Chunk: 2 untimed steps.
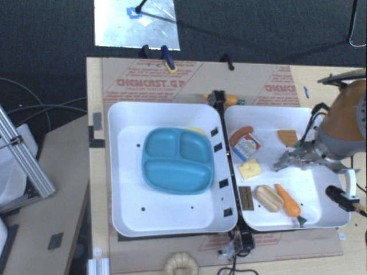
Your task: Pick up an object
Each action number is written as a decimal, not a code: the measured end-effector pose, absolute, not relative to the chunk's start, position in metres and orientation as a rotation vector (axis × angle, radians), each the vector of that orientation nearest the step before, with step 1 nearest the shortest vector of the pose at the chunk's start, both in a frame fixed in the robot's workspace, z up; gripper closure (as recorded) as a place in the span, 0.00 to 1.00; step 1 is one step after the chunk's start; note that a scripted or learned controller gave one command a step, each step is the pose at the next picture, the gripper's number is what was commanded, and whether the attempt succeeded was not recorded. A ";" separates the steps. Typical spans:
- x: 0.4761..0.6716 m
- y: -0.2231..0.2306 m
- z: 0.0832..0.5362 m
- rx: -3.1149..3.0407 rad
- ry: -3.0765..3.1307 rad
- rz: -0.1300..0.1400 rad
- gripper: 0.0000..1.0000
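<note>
The right bin (pixel 321 213) holds several toy foods: a red sausage (pixel 243 134), a small printed packet (pixel 246 148), a yellow cheese wedge (pixel 249 169), a tan cracker (pixel 287 137), a bread roll (pixel 268 198), an orange carrot (pixel 288 200) and a brown chocolate bar (pixel 246 197). My gripper (pixel 285 161) reaches in from the right and hangs low over the bin's middle, right of the cheese and above the carrot. Nothing shows in its grasp. The arm's orange band (pixel 344 110) is at the right edge.
The left bin (pixel 123 153) holds a blue divided plate (pixel 178 159) with a pale yellow item (pixel 196 131) at its far edge. An orange object (pixel 229 100) lies behind the divider between the bins. Black clips line the shared wall.
</note>
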<state>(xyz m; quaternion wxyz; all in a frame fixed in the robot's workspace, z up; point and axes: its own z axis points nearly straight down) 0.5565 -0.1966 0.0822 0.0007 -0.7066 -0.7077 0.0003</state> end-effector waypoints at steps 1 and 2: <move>0.558 -0.197 0.095 -2.223 -2.225 -0.003 1.00; 0.558 -0.195 0.139 -2.220 -2.229 -0.004 1.00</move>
